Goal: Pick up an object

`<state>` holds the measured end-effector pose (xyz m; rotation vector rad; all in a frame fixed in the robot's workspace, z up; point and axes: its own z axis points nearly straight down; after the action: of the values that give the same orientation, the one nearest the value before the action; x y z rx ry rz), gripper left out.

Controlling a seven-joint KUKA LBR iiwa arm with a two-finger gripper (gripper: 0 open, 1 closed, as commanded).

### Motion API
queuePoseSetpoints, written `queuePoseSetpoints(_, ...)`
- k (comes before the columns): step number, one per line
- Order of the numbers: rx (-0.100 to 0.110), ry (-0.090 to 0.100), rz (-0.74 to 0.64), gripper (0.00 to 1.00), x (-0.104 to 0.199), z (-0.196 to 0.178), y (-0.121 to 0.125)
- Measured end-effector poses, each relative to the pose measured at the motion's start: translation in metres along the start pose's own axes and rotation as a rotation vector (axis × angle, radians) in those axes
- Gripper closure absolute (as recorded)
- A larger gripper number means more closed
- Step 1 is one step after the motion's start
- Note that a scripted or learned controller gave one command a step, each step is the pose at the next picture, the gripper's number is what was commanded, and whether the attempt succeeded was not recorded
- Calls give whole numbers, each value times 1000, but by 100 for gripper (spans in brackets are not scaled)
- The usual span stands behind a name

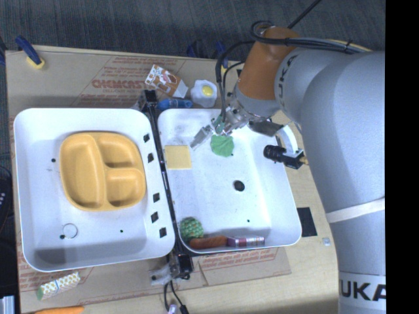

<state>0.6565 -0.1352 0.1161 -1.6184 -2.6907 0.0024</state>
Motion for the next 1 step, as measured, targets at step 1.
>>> queuePoseSetpoints(1, -1, 0, 420, 0, -23, 24, -12)
